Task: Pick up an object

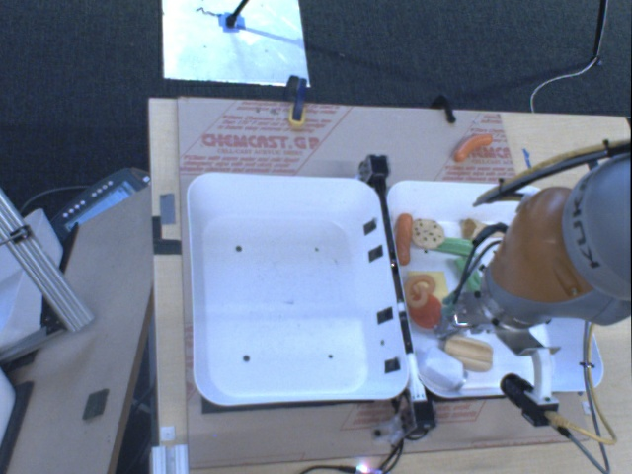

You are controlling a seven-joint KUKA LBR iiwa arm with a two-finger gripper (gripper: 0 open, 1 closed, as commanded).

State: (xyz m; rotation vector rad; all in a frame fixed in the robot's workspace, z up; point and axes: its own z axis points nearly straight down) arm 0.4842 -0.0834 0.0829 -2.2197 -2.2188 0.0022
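1. The arm (553, 260) reached in from the right and hung low over the right bin (415, 197); the left bin (286, 191) lay well apart from it.
2. The gripper (460, 314) sat among the toy food. Whether it was released or clenched could not be told, the wrist covering it.
3. Nearest pieces: a bread roll (469, 352) just below the gripper, its long axis running left to right; a red-and-orange piece (424, 299) just to the gripper's left, beside the bin's left wall.
4. Further up lay a sausage (403, 238), long axis up and down, and a round cracker (428, 232).
5. Judgement: the roll was the likeliest target, needing only a short move toward the bin's lower edge.
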